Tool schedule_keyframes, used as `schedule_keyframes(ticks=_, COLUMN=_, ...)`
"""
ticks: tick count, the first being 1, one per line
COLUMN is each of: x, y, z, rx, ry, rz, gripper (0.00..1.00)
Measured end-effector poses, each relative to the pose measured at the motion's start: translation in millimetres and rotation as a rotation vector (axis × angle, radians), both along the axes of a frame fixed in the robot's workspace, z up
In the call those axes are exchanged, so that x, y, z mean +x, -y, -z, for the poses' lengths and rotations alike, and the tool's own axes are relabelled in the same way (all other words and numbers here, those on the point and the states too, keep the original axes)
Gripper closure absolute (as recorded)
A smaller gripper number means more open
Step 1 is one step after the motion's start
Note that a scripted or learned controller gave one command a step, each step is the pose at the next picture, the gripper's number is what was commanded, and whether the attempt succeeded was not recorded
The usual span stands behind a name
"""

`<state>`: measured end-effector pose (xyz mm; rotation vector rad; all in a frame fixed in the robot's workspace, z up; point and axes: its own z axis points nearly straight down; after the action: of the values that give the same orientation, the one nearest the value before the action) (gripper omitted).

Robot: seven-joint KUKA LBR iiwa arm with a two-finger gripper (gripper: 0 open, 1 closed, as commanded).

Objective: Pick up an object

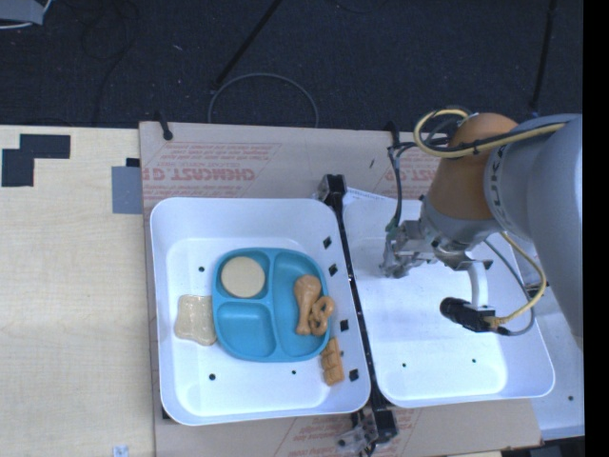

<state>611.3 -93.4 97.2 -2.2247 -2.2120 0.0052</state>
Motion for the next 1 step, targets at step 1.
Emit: schedule_keyframes(ticks=1, x=0.2, y=2.0, z=-63.1, rx=-0.001, ry=0.007, rz=0.0, gripper=1.0)
